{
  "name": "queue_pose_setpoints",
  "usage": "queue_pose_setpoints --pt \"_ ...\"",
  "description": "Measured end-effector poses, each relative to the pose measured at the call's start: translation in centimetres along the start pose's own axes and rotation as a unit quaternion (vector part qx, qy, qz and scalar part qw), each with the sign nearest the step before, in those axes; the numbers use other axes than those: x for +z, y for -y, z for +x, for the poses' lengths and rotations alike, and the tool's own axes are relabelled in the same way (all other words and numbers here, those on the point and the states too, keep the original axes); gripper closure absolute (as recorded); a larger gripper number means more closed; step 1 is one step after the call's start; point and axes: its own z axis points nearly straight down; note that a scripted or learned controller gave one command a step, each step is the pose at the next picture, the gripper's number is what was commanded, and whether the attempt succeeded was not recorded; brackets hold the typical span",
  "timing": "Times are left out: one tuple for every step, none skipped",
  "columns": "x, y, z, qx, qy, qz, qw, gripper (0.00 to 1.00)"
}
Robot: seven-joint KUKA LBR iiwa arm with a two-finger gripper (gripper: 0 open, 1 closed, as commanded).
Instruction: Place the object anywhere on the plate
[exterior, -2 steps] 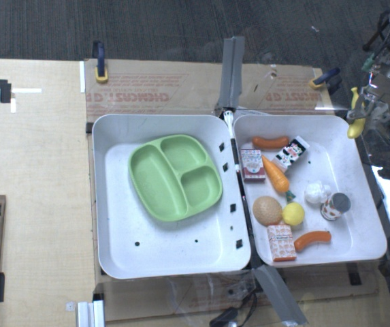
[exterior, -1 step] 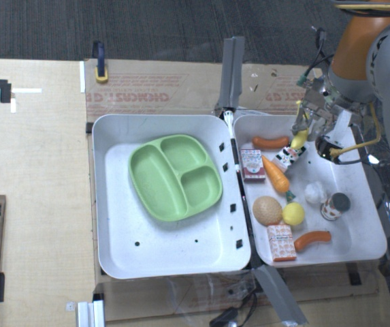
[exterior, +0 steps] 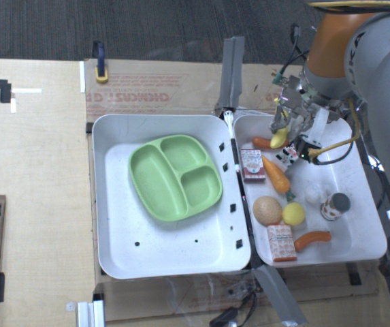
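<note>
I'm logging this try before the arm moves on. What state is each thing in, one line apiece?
Green plate: flat in the left bin, nothing on it.
Gripper: low over the right bin; grip unclear.
Yellow piece: right by the gripper, whether held unclear.
Carrot: lying flat.
Red box: lying flat.
Can: tipped on its side.
Lemon: resting beside a tan ball.

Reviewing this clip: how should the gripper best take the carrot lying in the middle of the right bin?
Probably across the carrot's thick middle, coming straight down with fingers either side of its long axis. It lies flat and diagonal, green tip toward the yellow lemon; the red carton crowds its upper end.
</note>
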Motion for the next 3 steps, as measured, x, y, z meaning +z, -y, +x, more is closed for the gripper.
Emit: queue_pose_setpoints --pt "0.0 2.5 6.6 -0.072 0.000 0.000 0.9974 1.00" --pt "0.0 6.4 14.9 -0.083 0.000 -0.001 0.9966 1.00" --pt "0.0 6.4 14.9 -0.083 0.001 -0.001 0.9966 0.00"
